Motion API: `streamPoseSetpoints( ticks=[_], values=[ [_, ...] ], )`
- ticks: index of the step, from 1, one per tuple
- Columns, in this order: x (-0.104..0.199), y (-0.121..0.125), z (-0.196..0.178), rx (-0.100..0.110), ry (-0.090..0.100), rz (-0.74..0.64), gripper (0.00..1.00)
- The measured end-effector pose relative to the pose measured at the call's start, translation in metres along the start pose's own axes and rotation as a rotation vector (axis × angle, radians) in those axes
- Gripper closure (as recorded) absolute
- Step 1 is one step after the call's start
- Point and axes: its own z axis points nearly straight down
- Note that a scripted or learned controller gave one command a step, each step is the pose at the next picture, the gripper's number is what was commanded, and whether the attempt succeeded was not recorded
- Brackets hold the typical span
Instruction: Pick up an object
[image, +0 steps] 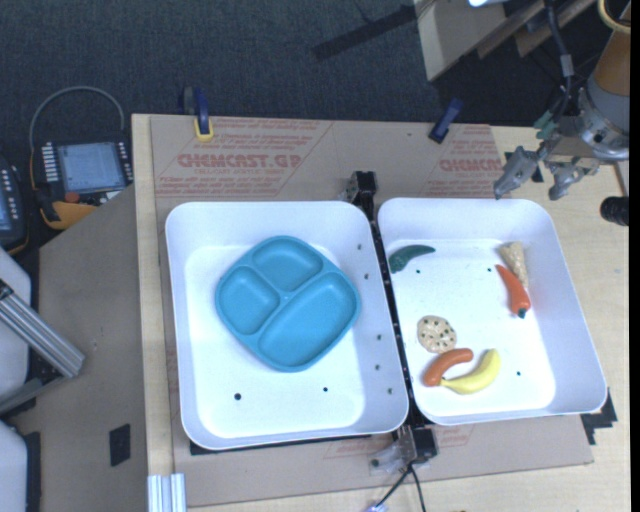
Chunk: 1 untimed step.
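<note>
Where the dark carpet (250, 60) gives way, a tan counter (150, 300) carries a brown cardboard sheet (300, 150) printed with red lettering, and on that sheet two shallow white bins sit side by side, touching along a black clamp strip. A yellow clamp (204, 125) holds the sheet at its 11 o'clock edge and a blue clamp (444, 120) at 1 o'clock. Off the counter at 10 o'clock lies a handheld pendant (88, 166) with a lit screen and a looped black cable. A metal rail (40, 335) runs aslant at 8 o'clock.

The left bin (200, 400) holds a blue divided plate (288, 300), lying flat near the middle. The right bin (570, 350) holds the small things: a dark green piece (410, 256) at its 11 o'clock corner; a carrot (516, 290) at 2 o'clock with a pale wedge (513, 256) touching its upper end; a speckled cookie (436, 333) near the middle; and at 6 o'clock a sausage (446, 366) with a banana (476, 374) lying against it.

The arm enters at the picture's 2 o'clock corner. Its claw (540, 172) hangs over the cardboard just beyond the right bin's far rim, fingers spread apart and released, grasping nothing. It is well apart from every item in the bin; the pale wedge and carrot lie nearest.
</note>
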Motion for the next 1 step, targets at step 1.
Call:
streamPoseSetpoints(
  ticks=[1],
  values=[
    [0.0009, 0.0021, -0.0093, -0.014, -0.003, -0.003, 0.0]
  ],
)
